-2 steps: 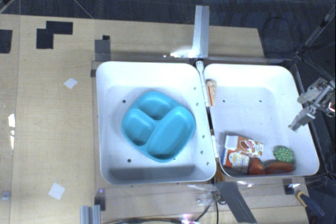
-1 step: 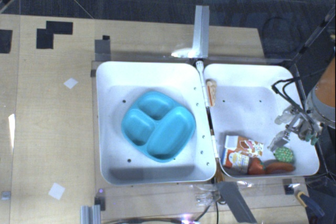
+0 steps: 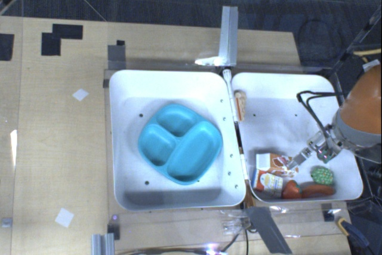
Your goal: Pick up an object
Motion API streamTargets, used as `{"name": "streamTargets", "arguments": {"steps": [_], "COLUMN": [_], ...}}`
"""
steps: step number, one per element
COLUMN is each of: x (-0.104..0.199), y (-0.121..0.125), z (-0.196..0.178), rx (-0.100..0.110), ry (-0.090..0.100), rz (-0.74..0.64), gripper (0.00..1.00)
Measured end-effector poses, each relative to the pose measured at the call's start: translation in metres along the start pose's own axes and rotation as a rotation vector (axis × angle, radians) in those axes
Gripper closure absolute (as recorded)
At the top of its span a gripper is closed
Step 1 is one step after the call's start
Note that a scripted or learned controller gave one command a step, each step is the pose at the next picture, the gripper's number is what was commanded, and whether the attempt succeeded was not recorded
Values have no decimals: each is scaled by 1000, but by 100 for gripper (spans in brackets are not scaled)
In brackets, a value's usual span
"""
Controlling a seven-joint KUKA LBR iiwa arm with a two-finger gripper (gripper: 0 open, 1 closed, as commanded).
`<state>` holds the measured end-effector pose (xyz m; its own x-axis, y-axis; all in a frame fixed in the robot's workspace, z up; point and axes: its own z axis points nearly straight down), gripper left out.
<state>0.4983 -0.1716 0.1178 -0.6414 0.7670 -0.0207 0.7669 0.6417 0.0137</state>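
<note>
1. Objects for picking lie in the right bin (image 3: pixel 262 89), gathered along its near edge — a carton (image 3: pixel 270 168) with red and orange print near the bin's near-left corner, a red and orange toy vegetable (image 3: pixel 307 190) lying along the near wall, and a green knobbly piece (image 3: pixel 322 175) just beside it toward the near-right corner.
2. A slim orange-brown item (image 3: pixel 240 106) lies along the right bin's left wall, toward the far edge, well apart from the cluster.
3. The gripper (image 3: pixel 296 159) reaches in from the right bin's right side, tilted, with its tip just over the carton's upper right corner; whether its fingers are spread or closed cannot be told, and no object shows between them.
4. The arm (image 3: pixel 363 107) — its orange band showing — hangs over the right bin's right edge, with a black cable (image 3: pixel 310 101) looping across the bin floor beside it.
5. The left bin (image 3: pixel 128 128) holds a blue divided plate (image 3: pixel 180 143), lying flat near the middle.
</note>
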Motion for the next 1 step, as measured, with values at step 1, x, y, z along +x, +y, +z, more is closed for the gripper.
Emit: {"name": "streamTargets", "arguments": {"steps": [1], "x": [20], "y": [6], "z": [-25], "rx": [10], "ry": [20], "rz": [-124], "gripper": [0]}}
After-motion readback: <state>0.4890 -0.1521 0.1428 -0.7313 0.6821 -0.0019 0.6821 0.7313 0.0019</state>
